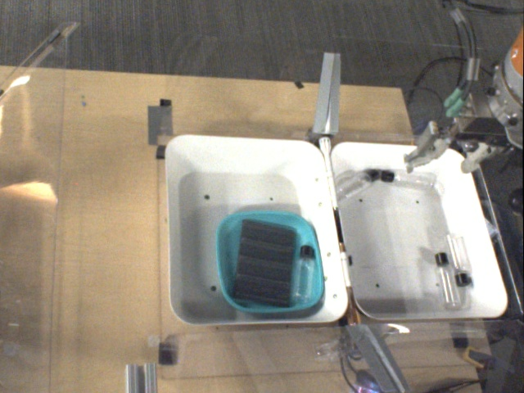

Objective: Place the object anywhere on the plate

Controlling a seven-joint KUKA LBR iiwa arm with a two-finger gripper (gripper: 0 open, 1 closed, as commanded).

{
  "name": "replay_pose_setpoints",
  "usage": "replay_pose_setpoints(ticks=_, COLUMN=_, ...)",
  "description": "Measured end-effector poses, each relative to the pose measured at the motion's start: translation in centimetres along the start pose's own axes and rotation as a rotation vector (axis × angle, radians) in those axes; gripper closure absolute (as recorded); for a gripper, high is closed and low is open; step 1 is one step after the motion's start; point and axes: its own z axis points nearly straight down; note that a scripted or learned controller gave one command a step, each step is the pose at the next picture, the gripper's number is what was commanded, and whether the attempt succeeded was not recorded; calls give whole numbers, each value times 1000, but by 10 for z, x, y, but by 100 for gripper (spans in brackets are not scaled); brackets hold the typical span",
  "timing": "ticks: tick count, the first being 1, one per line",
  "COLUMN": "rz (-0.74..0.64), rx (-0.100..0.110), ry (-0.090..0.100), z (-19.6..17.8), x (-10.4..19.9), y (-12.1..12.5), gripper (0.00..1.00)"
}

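A teal square plate [227,240] lies in the left bin [188,219], toward its front. On the plate rests a dark ridged block [264,262], and a clear tube with a black cap [307,270] lies along the plate's right side. My gripper [448,155] hangs over the back right corner of the right bin [393,244], far from the plate. Its fingers [423,149] are spread open, and nothing shows between them.
In the right bin, a clear tube with a black cap [378,176] lies near the back wall, and two more clear tubes [453,270] lie near the front right. A grey metal post [327,97] stands behind the seam between the bins. Cables hang at the upper right.
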Motion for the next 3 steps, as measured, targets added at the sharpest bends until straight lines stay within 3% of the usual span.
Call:
replay_pose_setpoints(ticks=1, rz=-106, rx=2, ry=-2, z=0, x=-92, y=-12, gripper=0)
replay_pose_setpoints(ticks=2, rz=-177, rx=2, ry=-4, z=0, x=-158, y=-11, gripper=0)
replay_pose_setpoints(ticks=3, rz=-64, rx=2, ry=-3, z=0, x=-164, y=-11, gripper=0)
